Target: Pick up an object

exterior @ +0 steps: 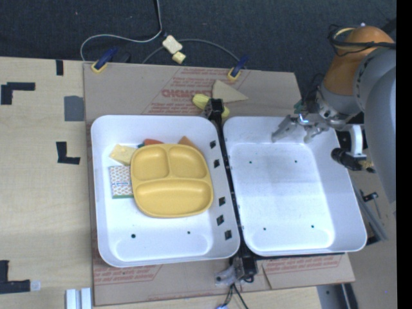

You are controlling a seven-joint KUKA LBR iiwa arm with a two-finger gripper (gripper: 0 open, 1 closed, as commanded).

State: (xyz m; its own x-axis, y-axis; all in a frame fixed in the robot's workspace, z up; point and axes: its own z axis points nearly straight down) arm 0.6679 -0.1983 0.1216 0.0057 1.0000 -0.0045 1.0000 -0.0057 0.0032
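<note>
In the left bin [103, 172] a yellow divided plate [172, 179] lies flat, covering small flat items [120, 180] at its left edge. Over the right bin's [335, 237] far rim, the gripper [297, 128] hangs with its fingers spread, holding nothing. The plate looks light, stiff and smooth, likely slippery; its raised outer rim or a divider ridge seems the best place to pinch.

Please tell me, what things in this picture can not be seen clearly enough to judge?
- Items under the yellow divided plate in the left bin: the plate covers them; corners show.
- Patterned packet: print too small to read.
- Gripper over the right bin: small and blurred, so finger state is unclear.
</note>
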